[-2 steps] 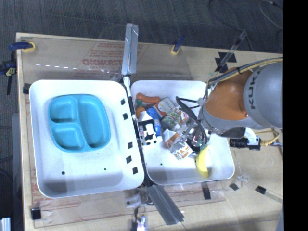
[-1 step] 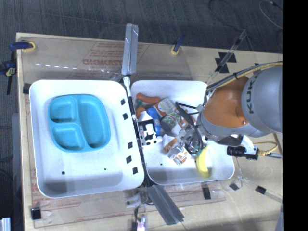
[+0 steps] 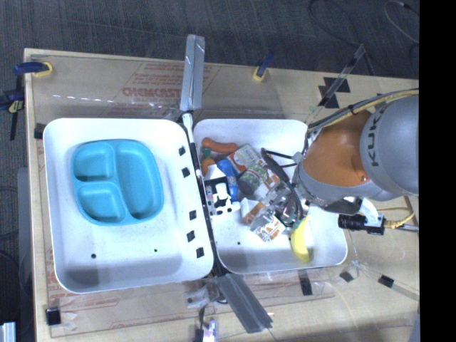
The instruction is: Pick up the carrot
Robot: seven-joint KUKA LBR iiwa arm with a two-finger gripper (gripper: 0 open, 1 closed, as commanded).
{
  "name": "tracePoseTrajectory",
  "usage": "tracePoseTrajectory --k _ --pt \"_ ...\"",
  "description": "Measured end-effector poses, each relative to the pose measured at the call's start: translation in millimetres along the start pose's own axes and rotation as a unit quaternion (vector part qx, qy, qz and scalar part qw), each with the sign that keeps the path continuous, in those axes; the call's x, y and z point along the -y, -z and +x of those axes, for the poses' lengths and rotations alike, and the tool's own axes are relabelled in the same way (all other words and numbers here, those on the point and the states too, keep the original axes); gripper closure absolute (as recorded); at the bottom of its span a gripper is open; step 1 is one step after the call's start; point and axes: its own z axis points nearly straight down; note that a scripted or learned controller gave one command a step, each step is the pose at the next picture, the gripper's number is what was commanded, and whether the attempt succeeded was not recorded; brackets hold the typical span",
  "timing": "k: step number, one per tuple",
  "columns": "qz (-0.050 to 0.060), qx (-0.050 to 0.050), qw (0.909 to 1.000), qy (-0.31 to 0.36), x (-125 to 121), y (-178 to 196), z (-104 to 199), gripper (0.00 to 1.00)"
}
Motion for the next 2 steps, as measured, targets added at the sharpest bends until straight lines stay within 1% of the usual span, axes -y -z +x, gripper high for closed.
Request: tracePoseTrajectory --k 1,2 --pt "0.000 0.000 1.0000 0.000 -0.1 0.1 0.0 0.00" --pt "0.000 -0.001 0.9992 0.040 -53.1 -10.8 -77.1 0.00"
